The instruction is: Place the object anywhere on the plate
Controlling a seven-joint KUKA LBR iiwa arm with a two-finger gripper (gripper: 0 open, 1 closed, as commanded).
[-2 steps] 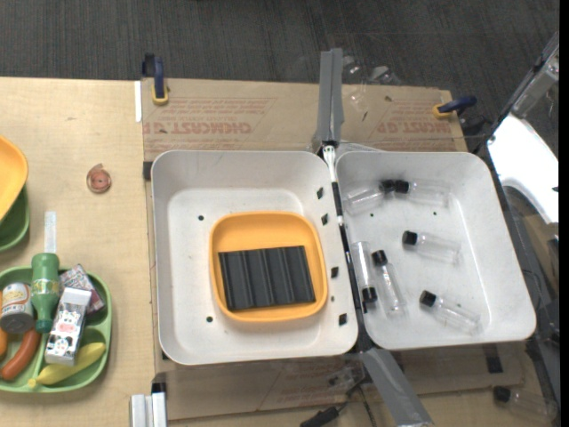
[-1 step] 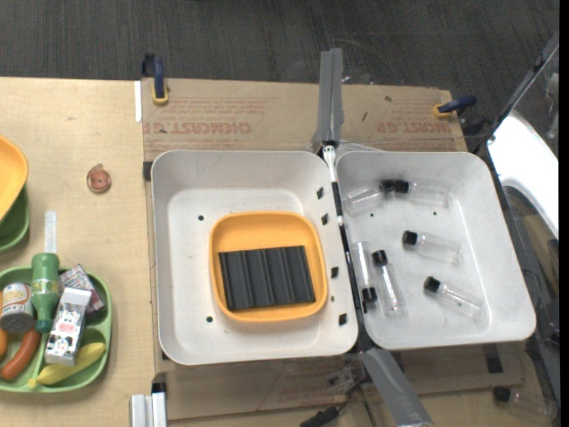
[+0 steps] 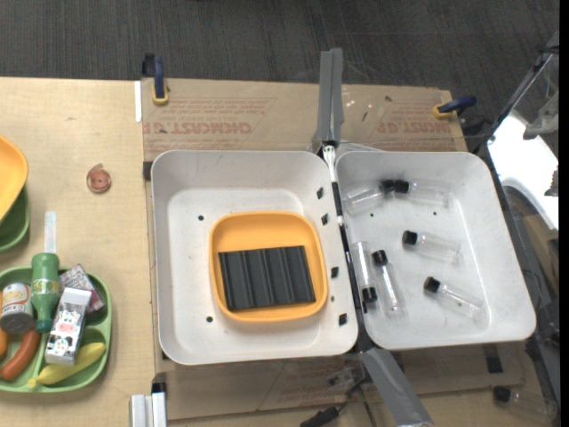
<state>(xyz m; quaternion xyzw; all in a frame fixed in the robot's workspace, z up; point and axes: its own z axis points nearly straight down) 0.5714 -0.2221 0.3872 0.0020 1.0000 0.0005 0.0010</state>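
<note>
Plate (image 3: 267,228) job reads as not started; nothing from the task sits on it yet.

- Left bin (image 3: 178,238), centre-left of frame: holds the orange plate, roughly mid-bin. A dark ribbed insert (image 3: 267,274) covers the plate's floor; the orange rim is bare all round.
- Right bin (image 3: 484,238), centre-right of frame, touching the left bin along the shared edge: holds the candidate objects, five clear vials with black caps, all lying flat.
  - upper vial (image 3: 378,192), near the bin's top-left corner
  - middle vial (image 3: 431,245), toward bin centre
  - lower-right vial (image 3: 452,295)
  - pair of vials (image 3: 385,283) lying near each other along the left wall, just beside the divider
- All five are apart from the plate, with the bin walls between.

Judgement: the whole job is left. That means choosing a vial, lifting it, carrying it left over the divider, and setting it down on the plate. The pair by the wall looks the hardest to pick; the middle vial has the most free room.

Arm pose: cannot judge from this frame. Gripper state, whether released or clenched: cannot tell. No vial is lifted off the bin floor.
</note>
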